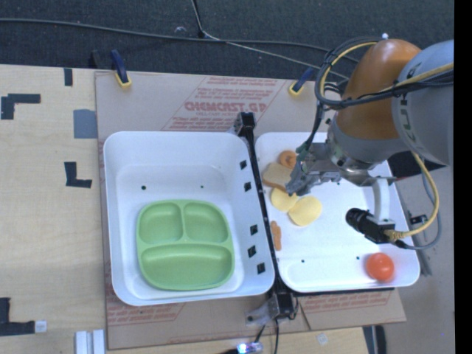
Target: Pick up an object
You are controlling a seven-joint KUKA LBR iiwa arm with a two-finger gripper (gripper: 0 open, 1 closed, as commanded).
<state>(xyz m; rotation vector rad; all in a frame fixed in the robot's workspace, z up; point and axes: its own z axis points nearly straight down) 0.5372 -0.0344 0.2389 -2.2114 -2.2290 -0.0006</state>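
My gripper (298,181) reaches down into the left part of the right bin (332,271). It stands over a cluster of toy foods. A tan bread slice (273,174) lies just to its left. A small orange round piece (287,158) sits behind it. A pale yellow piece (280,200) and a yellow round slice (305,212) lie right below the tip. The gripper's tip touches or nearly touches the yellow pieces, and I cannot see anything held.
A green divided plate (184,243) lies in the left bin (118,198). A small orange stick (276,234) rests by the right bin's left wall. A red tomato (380,266) sits in its front right corner. The arm (383,102) overhangs the bin's back right.
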